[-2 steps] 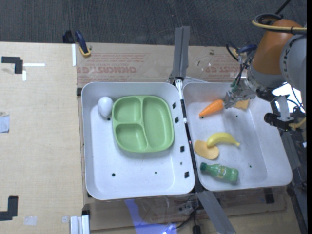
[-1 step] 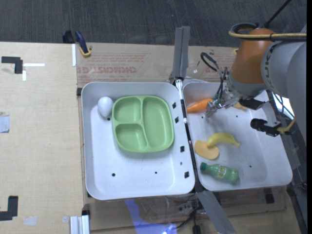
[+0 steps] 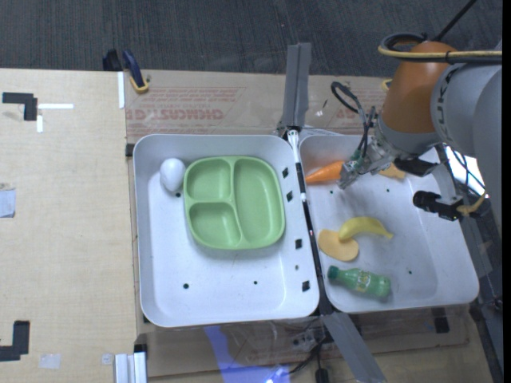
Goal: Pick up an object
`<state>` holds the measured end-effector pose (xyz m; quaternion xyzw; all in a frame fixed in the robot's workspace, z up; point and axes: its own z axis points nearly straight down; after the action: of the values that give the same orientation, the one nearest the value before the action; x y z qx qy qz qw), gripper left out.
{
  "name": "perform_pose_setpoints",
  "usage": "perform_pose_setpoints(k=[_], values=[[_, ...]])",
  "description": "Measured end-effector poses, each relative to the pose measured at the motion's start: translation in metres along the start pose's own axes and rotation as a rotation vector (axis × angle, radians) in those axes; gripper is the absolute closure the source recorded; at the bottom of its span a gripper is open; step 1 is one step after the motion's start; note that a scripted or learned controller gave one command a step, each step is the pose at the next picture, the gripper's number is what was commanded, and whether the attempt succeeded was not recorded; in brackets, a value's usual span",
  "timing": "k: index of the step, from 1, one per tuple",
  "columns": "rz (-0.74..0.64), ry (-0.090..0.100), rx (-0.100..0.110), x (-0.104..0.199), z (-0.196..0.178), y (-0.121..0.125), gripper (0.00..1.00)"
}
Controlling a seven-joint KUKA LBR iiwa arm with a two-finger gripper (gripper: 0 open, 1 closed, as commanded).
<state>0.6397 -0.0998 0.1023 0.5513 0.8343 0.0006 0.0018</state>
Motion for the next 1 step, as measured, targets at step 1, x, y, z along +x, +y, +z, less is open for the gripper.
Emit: perform_pose_setpoints(k=[1], values=[[0.0,0.0,0.0,-0.0001,0.0,-0.0001,0.0]])
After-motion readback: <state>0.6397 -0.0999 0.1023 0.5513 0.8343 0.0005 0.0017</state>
